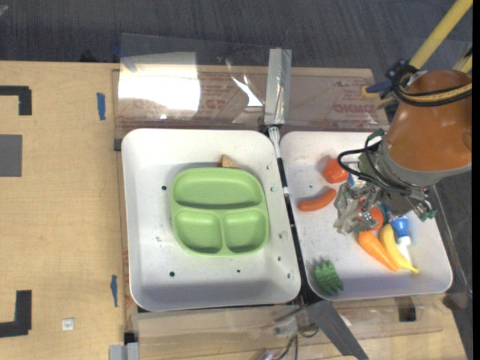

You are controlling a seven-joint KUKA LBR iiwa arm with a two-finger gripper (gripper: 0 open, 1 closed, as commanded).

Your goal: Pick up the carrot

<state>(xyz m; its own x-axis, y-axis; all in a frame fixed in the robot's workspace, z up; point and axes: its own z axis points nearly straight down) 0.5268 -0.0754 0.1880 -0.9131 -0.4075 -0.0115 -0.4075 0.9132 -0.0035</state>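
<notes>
Pale wood makes up the table (52,223), which carries two shallow white bins side by side. Across the left bin (142,201) lies a green divided plate (220,209) with one long compartment toward the far side and two smaller ones toward the near side; a small tan scrap (227,161) peeks out just behind its far rim. Over the right bin (435,276) hangs the arm (435,122), coming in from the right edge, its broad orange band uppermost and the grey wrist below it pointing steeply down into the bin, with black cables looped around the wrist. At its lower end the jaws (352,214) sit low over the middle of the bin floor among the toys; the metal parts blur together there, so how far they stand apart, and whether anything lies between them, I cannot tell. Just to the right of them and nearer the front lies the carrot (377,251), orange, flat on the bin floor, slanting toward the front right corner. Touching its right side is a yellow toy (397,250) lying the same way, with a blue-and-white piece (401,226) just behind that. Left of the jaws a red-orange sausage-shaped toy (317,199) lies flat, and behind it sits a rounder red-orange toy (334,171). Near the front wall stands a small green ridged toy (327,275).
</notes>
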